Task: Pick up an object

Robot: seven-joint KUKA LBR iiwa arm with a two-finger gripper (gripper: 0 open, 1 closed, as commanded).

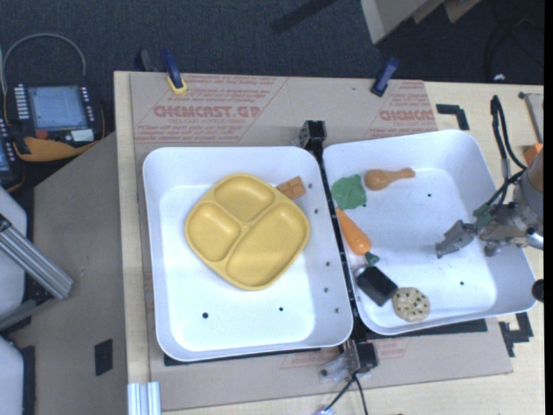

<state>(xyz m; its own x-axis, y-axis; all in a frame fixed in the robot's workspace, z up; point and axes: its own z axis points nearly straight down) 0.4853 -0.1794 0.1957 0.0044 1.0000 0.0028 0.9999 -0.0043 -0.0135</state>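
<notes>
The right bin (467, 158) holds a green leafy piece (348, 191), a tan drumstick-shaped toy (387, 178), an orange carrot (352, 232), a small black block (376, 284) and a speckled cookie (410, 303). My gripper (471, 245) hangs low over the right side of this bin, with its grey fingers spread apart and nothing between them. It is well to the right of the carrot and the black block, and touches no object.
The left bin (173, 258) holds a yellow divided plate (248, 230), with a small brown block (292, 188) at its upper right corner. A black divider clamp (313, 133) sits between the bins. Cables run along the bench's right edge.
</notes>
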